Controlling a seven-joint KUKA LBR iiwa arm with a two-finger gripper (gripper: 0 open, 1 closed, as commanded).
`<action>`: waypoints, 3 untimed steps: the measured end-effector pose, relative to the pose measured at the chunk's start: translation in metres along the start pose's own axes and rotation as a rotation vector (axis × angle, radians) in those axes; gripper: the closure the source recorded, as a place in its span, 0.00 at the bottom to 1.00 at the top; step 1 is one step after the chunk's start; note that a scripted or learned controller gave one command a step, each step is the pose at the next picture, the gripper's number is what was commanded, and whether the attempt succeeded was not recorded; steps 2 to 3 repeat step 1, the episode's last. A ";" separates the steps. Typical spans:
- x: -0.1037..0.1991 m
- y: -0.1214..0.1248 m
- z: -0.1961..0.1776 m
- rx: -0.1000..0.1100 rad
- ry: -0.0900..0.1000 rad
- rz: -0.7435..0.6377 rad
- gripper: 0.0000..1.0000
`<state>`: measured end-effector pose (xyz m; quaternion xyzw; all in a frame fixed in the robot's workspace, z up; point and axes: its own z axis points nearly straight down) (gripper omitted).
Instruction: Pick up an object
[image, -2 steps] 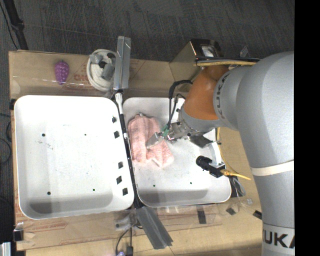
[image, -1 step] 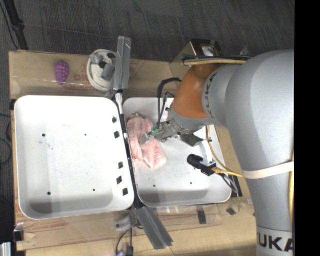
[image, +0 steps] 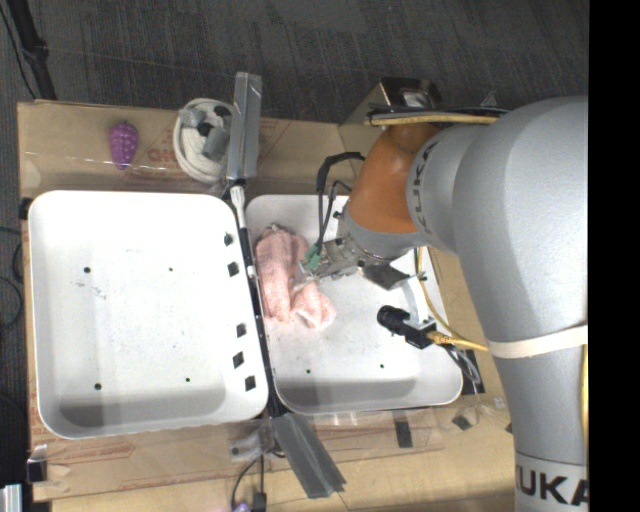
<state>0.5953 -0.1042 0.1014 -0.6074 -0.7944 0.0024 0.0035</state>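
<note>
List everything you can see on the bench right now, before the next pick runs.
left bin: one, white, left side of bench
right bin: one, white, beside the left bin
soft bundle: one, pink, in right bin by its left wall
lumpy thing: one, purple, on bench beyond left bin
coil: one, white, right of the lumpy thing
arm: one, grey with orange band, from the right
gripper: one, at the soft bundle's right edge

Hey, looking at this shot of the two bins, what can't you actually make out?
All in the camera view:
Right bin: its upper right corner is hidden under the arm.
Gripper and pink bundle: too blurred to tell whether they touch.
Purple thing on the bench: too small to identify.
</note>
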 end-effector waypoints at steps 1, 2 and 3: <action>0.053 0.019 -0.090 -0.005 -0.001 0.209 1.00; 0.053 0.019 -0.090 -0.005 -0.001 0.209 1.00; 0.053 0.019 -0.090 -0.005 -0.001 0.209 1.00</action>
